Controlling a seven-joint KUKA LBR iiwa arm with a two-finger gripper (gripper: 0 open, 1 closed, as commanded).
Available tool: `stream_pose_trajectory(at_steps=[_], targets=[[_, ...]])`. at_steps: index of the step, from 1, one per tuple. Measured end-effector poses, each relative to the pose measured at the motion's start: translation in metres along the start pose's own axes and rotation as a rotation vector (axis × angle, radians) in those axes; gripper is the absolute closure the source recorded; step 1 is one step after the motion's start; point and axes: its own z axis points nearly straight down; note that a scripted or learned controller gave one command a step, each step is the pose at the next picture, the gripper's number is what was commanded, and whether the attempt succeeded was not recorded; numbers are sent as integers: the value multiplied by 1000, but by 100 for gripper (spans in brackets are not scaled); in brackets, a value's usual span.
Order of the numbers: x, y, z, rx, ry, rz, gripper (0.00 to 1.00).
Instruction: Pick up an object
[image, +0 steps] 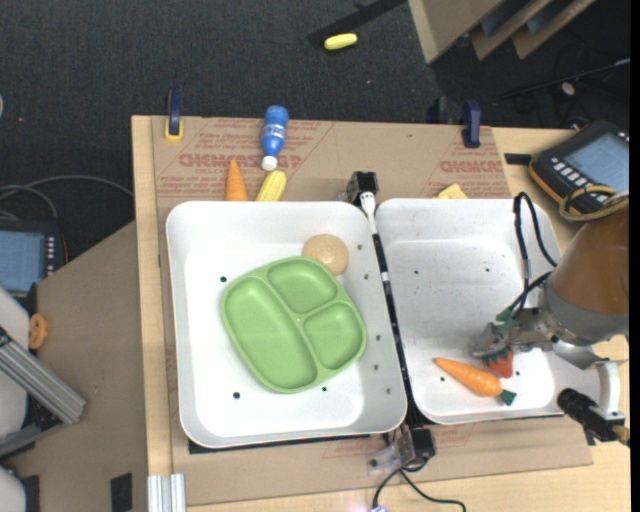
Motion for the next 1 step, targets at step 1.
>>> stream_pose_trajectory(at_steps=[1], targets=[[82,38,-95,-11,3,-13,100]])
